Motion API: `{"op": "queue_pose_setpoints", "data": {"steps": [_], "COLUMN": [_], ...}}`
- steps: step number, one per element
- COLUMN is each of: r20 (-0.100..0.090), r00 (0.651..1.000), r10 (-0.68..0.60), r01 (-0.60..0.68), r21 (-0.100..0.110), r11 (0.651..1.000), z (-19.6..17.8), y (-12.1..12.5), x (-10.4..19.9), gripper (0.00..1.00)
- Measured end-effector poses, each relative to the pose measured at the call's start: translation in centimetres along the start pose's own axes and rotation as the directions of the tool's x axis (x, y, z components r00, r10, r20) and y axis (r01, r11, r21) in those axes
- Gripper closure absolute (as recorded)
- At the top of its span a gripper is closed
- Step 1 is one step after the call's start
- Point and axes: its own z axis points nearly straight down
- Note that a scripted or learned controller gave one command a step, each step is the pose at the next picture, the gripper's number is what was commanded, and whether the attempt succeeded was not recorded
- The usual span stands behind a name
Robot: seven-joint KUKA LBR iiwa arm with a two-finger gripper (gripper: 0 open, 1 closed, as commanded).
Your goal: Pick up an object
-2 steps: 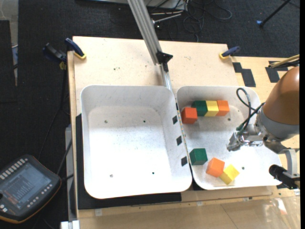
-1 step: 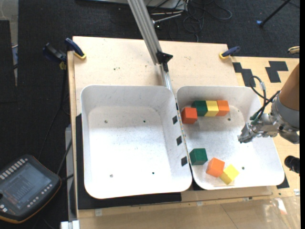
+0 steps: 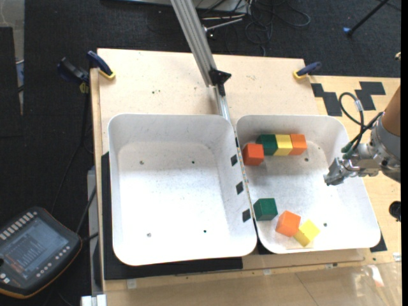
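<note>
two white bins side by side on a pale wooden bench (image 3: 166, 81).
right bin (image 3: 357, 234) holds the blocks: an orange block (image 3: 253, 153), dark green block (image 3: 268, 144), yellow block (image 3: 284, 144) and small orange block (image 3: 298, 143) clustered near the far wall; a green block (image 3: 264, 208), a second orange block (image 3: 288, 223) and a second yellow block (image 3: 306, 233) near the front. gripper (image 3: 334, 176) hovers over the bin's right side, gripping nothing; finger spread too blurred to tell. left bin (image 3: 121, 171) alongside.

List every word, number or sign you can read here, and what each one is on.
No text is legible.
The pendant at lower left has a lit screen and buttons, all too small and blurred to read.
The board at upper right carries black square patterns, not letters.
The blocks, bins and claw bear no markings.
</note>
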Motion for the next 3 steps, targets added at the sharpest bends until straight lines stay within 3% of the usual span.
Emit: {"op": "queue_pose_setpoints", "data": {"steps": [1,3], "r20": [-0.003,-0.003], "r00": [1.000,1.000], "r10": [-0.005,-0.005], "r01": [0.005,0.005], "r21": [0.005,0.004], "r11": [1.000,1.000], "z": [1.4,0.6], "y": [1.5,3.3], "x": [5.2,14.6], "gripper": [1.00,1.00]}}
